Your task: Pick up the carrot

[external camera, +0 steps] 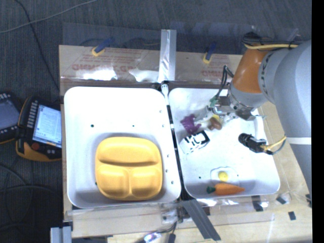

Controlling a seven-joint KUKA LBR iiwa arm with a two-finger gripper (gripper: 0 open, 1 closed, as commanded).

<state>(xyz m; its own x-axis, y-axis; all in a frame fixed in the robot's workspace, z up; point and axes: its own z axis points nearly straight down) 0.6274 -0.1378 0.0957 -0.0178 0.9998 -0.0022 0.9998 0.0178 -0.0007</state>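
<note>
Bright, even overhead light; white bins (116, 97) glare slightly, shadows soft, picture a little grainy

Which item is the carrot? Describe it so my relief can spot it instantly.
Look in the right bin, along its near edge at the view's bottom. The carrot lies flat there, just below the fried egg. It is the only long orange piece, with a green tip at its left end.

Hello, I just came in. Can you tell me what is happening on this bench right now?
A grey robot arm reaches from the right into the right bin. Its tool is low near the bin's upper part, beside a purple item and a small brown item. The carrot lies untouched at the bin's near edge, next to a toy fried egg. The left bin holds a yellow tray.
</note>
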